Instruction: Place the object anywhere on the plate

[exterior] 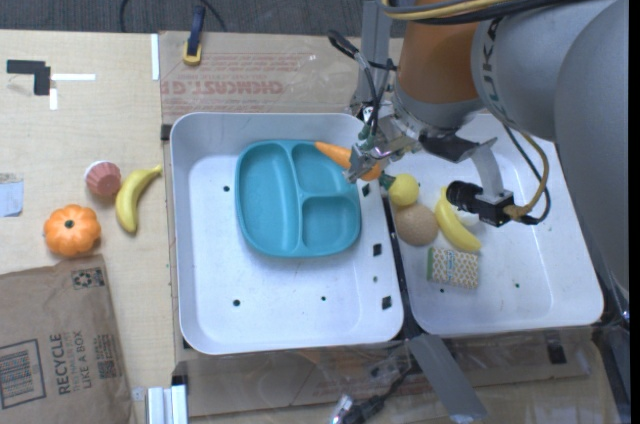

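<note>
Grey arm's hand (368,155) pinches the carrot (335,154) at the plate (297,199) rim; next, shift inward and release.

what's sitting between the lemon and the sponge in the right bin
In the camera view, a brown kiwi-like fruit and a banana lie between the lemon and the sponge.
</note>
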Controlling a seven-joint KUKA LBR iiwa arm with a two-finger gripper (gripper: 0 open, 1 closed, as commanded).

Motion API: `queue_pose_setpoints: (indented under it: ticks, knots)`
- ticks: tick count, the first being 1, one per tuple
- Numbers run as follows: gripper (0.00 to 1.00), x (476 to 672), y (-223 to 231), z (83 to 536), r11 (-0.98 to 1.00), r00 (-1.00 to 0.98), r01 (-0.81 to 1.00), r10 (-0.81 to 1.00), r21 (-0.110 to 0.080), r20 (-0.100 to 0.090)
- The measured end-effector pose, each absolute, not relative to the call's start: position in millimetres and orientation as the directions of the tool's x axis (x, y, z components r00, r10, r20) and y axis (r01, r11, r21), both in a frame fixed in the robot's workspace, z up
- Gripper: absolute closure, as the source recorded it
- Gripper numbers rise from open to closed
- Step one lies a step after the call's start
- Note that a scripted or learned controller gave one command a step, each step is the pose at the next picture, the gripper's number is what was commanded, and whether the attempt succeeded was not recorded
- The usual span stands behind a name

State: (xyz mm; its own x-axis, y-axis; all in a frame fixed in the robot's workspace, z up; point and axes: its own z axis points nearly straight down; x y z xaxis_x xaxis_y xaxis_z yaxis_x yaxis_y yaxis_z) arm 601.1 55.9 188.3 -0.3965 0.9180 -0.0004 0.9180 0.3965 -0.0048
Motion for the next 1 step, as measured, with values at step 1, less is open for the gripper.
queue_pose_setpoints:
  ticks: [1]
  knots:
    - [0.00, 601.2, 55.7, 188.5, 0.396, -0.396, 0.918, 0.918, -0.005, 0.000]
